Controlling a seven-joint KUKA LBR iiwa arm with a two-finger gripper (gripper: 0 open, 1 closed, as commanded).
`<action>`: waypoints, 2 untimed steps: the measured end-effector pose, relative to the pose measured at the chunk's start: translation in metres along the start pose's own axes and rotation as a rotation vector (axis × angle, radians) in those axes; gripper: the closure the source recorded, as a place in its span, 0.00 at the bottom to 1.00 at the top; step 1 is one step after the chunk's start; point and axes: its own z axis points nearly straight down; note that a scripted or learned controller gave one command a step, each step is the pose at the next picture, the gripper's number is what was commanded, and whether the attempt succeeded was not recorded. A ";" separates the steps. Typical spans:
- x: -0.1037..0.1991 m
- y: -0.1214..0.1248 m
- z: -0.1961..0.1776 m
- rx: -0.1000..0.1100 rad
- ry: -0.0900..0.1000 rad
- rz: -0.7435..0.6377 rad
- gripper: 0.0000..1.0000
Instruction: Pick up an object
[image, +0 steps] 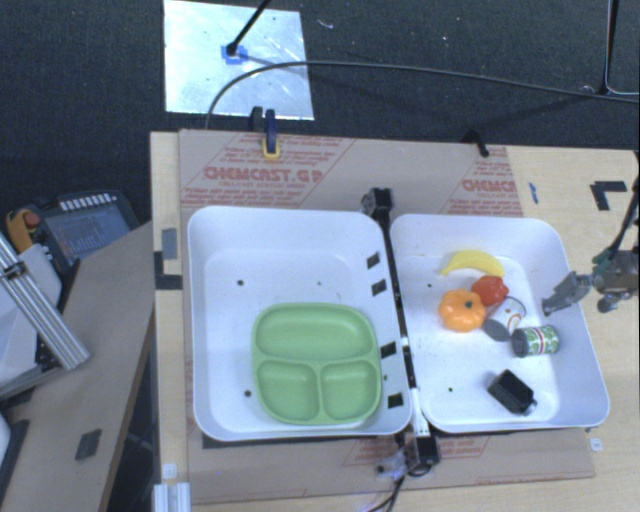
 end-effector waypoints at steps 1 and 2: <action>0.000 0.002 -0.004 -0.009 -0.003 -0.003 0.00; 0.005 0.010 0.054 -0.004 0.000 -0.002 0.00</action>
